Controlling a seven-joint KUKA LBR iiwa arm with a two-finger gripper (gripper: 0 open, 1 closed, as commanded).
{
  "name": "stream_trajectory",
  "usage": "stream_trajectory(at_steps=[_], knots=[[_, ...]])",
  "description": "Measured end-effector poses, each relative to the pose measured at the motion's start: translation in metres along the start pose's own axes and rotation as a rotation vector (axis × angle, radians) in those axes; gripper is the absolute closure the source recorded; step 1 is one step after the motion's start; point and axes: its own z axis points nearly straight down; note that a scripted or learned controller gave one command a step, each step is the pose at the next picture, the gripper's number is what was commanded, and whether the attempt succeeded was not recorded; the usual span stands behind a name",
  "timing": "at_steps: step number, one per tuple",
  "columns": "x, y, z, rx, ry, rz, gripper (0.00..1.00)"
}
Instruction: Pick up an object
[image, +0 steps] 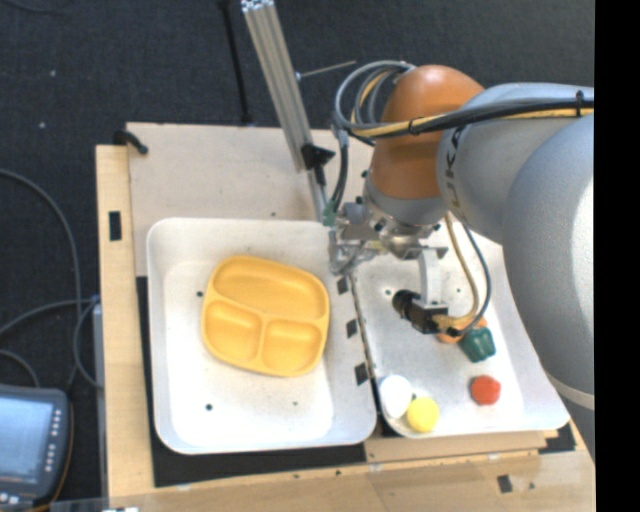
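Evidently we have nothing lifted yet: our gripper (352, 246) hangs at the bins' dividing edge, its opening impossible for us to tell, while the red ball (485, 390) and green pepper (478, 344) lie untouched in the right bin (520, 405).

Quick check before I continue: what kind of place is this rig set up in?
Probably a robotics lab bench: two shallow white bins of toy-like items such as a yellow divided plate, an aluminium mast, and loose cables on dark carpet.

A green pepper-like piece (478, 344), a red ball (485, 389), a yellow ball (422, 413) and a white round piece (395, 391) lie loose below the gripper (345, 255), toward its right.
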Motion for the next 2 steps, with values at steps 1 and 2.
stream_trajectory(at_steps=[1, 2], knots=[[0.0532, 0.0009, -0.0182, -0.002, 0.000, 0.000, 1.00], [0.0496, 0.0007, -0.0171, 0.000, -0.002, 0.006, 0.00]])
